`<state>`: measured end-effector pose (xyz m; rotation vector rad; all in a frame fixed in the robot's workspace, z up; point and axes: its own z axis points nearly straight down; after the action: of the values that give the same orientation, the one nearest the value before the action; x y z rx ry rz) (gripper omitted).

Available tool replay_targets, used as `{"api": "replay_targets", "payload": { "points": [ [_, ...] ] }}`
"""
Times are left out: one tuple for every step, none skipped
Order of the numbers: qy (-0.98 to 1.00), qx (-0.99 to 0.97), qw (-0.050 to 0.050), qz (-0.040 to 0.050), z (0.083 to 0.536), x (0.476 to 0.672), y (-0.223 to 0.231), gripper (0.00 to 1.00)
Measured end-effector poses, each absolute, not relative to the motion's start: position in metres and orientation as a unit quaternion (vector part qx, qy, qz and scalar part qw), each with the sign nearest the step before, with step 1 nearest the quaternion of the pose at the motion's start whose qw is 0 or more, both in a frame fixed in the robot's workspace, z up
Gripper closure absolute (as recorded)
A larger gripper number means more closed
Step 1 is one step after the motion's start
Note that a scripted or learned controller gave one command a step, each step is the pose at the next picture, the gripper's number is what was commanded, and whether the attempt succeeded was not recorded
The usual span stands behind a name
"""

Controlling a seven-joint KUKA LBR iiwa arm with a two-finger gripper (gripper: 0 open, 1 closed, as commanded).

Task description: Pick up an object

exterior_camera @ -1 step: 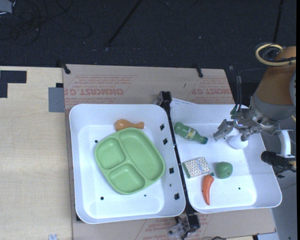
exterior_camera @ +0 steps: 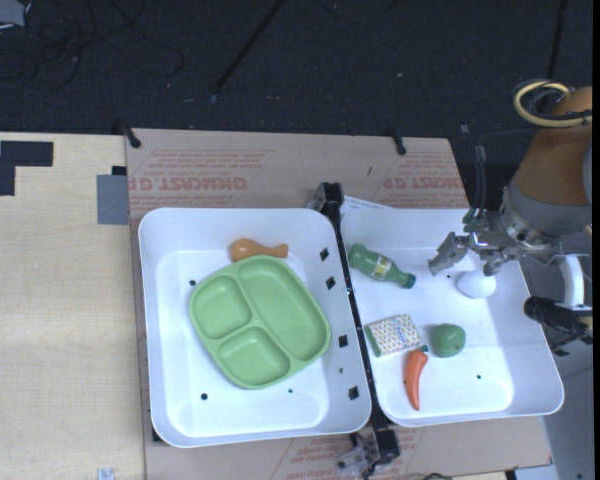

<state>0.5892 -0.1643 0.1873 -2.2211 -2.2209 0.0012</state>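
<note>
Gripper: the gripper [exterior_camera: 467,251] hangs over the far part of the right bin [exterior_camera: 540,393]. Its two fingers are spread apart and there is nothing between them.

Closest thing: a small white round thing [exterior_camera: 475,285] lies just under the gripper, a bit nearer to us. I cannot tell what it is. It looks smooth, so I think it may slip or roll away if it is pinched off its middle.

Green bottle: the green bottle [exterior_camera: 379,266] lies on its side in the far left part of the right bin, left of the gripper. It looks like a light toy and hard. I think the best place to hold it is across its fat middle, not the thin neck.

Carrot: the orange carrot [exterior_camera: 414,377] lies in the near part of the right bin, with its tip toward us. It is long and thin, so a pinch across its thick end looks best.

Green ball thing: a round green thing [exterior_camera: 446,340] sits just right of the carrot's top. It may roll.

Little box: a small patterned box [exterior_camera: 392,333] lies flat between the bottle and the carrot. It is low, so it looks hard to get fingers around.

Left bin: the left bin [exterior_camera: 170,388] holds a green plate [exterior_camera: 258,320] with three parts and an orange toy drumstick [exterior_camera: 257,249] at its far edge.

Counter: both bins sit on cardboard [exterior_camera: 250,173] on the counter [exterior_camera: 50,318].
</note>
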Motion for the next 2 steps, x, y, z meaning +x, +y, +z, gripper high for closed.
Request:
{"api": "replay_targets", "payload": {
  "points": [
    [-0.707, -0.707, 0.003, 0.0022, 0.124, 0.592, -0.165, 0.00],
    [-0.707, -0.707, 0.003, 0.0016, 0.085, 0.592, -0.164, 0.00]
  ]
}}
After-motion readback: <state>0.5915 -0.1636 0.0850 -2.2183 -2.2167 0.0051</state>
